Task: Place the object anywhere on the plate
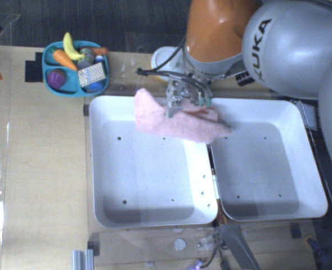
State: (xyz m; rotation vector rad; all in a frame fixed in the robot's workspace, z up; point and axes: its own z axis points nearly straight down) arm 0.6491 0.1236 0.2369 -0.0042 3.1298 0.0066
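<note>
Pink terry cloth (pixel 174 122) hangs bunched from the two-finger gripper (pixel 171 107), which is pinched on its upper edge – the fabric spreads out below and to both sides of the fingers, one corner rising up to the left of them. Beneath the gripper, the cloth drapes over the far rim where the left shallow white plastic bin (pixel 149 207) and the right shallow white plastic bin (pixel 278 207) meet. Just behind the gripper, past the bins' far edge, a white round plate (pixel 163 57) sits partly hidden by the orange-banded wrist. Well off to the gripper's left – on the wooden bench – rests a blue divided tray of toy food (pixel 76 67).
</note>
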